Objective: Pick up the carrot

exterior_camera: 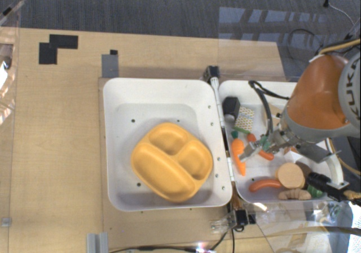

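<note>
The carrot (240, 156) is a small orange piece lying lengthwise against the left wall of the right bin (338, 170), with a bit of green (242, 132) just above it. My gripper (254, 149) hangs low over this bin, right beside the carrot on its right. Its tip reaches the carrot's upper end. The grey arm with its orange band (318, 96) comes in from the right and covers the back right part of the bin. Small orange bits (265, 156) show under the gripper.
The right bin also holds a red sausage (265, 184), a round tan slice (290, 174), a knobbly beige piece (293, 194), a black object (230, 105) and a dotted packet (244, 115). In the left bin (118, 133) lies a yellow divided plate (172, 160).
</note>
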Robot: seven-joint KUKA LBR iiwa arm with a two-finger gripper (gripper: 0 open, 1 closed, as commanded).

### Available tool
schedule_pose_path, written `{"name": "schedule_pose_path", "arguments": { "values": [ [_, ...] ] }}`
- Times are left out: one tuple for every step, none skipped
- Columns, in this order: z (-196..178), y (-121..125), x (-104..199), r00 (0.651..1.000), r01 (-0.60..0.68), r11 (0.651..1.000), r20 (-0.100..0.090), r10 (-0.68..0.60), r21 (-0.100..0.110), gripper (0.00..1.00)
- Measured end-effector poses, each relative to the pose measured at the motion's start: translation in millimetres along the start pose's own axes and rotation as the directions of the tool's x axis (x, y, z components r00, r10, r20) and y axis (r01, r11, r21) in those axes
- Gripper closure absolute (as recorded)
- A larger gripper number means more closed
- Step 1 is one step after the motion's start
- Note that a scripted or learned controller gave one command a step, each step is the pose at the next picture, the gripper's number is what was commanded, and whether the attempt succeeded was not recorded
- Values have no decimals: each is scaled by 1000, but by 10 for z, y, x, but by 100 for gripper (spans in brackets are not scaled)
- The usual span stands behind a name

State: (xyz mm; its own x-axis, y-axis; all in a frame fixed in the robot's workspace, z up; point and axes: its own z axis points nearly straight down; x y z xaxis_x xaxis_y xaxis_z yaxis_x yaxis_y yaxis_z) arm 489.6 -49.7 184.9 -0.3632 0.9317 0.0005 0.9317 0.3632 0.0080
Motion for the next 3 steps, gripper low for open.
{"name": "schedule_pose_path", "arguments": {
  "values": [
    [953,132,-516,999,-44,999,8,44,-8,0],
    [834,172,-506,999,-37,999,9,38,-16,100],
    [-45,1234,-275,990,-138,990,3,138,-10,100]
  ]
}}
